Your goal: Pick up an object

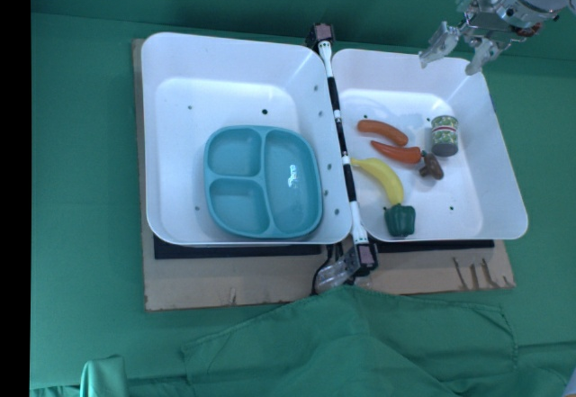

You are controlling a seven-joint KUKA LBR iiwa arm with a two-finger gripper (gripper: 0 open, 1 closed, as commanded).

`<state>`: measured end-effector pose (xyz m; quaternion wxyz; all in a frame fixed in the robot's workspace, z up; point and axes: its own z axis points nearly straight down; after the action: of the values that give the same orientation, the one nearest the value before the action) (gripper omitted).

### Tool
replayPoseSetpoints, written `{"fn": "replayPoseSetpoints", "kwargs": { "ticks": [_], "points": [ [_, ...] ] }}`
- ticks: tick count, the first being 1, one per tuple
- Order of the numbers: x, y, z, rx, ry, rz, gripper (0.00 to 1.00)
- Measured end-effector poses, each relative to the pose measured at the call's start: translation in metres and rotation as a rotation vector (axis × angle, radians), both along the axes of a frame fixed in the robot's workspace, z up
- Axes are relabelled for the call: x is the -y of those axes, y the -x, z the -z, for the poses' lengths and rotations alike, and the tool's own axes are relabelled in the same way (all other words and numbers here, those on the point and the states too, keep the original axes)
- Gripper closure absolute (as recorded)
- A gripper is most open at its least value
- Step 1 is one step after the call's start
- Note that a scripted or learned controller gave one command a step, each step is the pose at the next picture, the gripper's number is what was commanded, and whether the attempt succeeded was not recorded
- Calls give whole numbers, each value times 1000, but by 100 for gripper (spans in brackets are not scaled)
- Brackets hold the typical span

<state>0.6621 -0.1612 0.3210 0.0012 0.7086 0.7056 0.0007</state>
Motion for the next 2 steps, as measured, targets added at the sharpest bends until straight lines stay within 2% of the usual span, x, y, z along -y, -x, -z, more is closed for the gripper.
{"fn": "replayPoseSetpoints", "kwargs": {
  "ticks": [1, 2],
  "points": [
    [-48, -27, 130, 4, 2, -1, 0],
    [-58, -10, 135, 13, 6, -1, 0]
  ]
}}
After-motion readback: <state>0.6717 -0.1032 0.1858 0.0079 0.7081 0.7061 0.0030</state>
